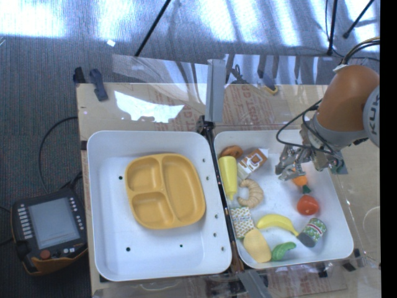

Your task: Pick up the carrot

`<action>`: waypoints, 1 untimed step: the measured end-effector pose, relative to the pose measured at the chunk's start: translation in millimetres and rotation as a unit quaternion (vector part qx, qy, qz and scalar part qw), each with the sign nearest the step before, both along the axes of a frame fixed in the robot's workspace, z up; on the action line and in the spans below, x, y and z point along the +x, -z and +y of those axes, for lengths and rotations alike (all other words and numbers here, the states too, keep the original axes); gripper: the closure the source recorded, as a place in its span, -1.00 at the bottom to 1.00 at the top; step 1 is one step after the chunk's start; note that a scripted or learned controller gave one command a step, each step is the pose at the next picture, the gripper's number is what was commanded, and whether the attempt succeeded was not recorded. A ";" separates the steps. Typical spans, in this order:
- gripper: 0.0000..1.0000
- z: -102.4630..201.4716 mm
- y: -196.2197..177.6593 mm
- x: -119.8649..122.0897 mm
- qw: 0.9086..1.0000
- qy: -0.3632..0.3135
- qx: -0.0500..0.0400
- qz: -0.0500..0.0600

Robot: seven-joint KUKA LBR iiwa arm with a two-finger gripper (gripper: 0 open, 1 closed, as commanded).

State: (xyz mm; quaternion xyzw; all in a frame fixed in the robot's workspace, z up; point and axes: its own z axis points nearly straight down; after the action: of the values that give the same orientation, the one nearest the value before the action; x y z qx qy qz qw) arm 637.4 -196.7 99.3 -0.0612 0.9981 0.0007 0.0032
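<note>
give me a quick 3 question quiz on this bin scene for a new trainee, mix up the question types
1. True or false: the yellow divided tray lies in the left bin.
2. Multiple choice: which item lies nearest the gripper? A) the banana B) the carrot C) the green pepper
3. Fill in the blank: the tomato lies in the ____ bin.

Key
1. True. The tray has three compartments and sits in the left bin.
2. B. The carrot, small and orange with a green top, lies just beside the gripper, above the tomato in the picture.
3. Right, with the rest of the toy food.
</note>
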 end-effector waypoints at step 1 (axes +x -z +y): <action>1.00 -12.7 10.5 -1.2 0.978 -0.209 -0.001 0.000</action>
State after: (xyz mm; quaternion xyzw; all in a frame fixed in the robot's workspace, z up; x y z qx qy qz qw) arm 636.3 -209.5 88.8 -0.2683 0.9633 0.0000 0.0027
